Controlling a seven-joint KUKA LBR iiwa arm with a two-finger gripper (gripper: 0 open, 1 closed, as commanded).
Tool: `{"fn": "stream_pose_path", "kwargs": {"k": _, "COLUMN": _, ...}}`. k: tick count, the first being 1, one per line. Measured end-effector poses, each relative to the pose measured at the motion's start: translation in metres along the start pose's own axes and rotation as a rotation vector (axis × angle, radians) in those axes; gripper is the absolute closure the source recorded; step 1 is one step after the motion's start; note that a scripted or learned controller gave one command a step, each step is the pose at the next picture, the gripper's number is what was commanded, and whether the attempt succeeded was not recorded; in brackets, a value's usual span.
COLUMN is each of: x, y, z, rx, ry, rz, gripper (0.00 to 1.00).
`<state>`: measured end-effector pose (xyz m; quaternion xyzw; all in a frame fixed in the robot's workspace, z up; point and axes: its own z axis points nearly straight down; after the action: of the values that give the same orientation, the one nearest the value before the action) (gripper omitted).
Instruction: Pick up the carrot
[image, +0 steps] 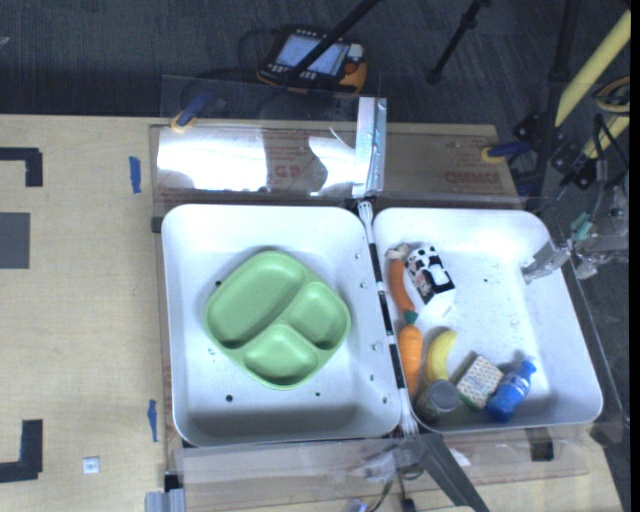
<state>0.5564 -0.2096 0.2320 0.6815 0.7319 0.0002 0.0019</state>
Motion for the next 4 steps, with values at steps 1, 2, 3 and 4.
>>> {"fn": "stream_pose_path", "kwargs": {"k": 1, "x": -0.001, "y": 0.004, "z": -0.016, "rx": 0.0, "ry": 0.0, "rz": 0.058, "gripper": 0.0}}
{"fn": "stream_pose_path", "kwargs": {"k": 2, "x": -0.017, "y": 0.06, "z": -0.075, "rx": 0.0, "ry": 0.0, "rz": 0.108, "gripper": 0.0}}
{"fn": "stream_pose_path", "kwargs": {"k": 3, "x": -0.015, "y": 0.061, "z": -0.085, "rx": -0.003, "ry": -0.003, "rz": 0.105, "gripper": 1.0}}
{"fn": "stream_pose_path", "kwargs": {"k": 4, "x": -0.015, "y": 0.061, "z": -0.085, "rx": -0.002, "ry": -0.003, "rz": 0.105, "gripper": 0.0}}
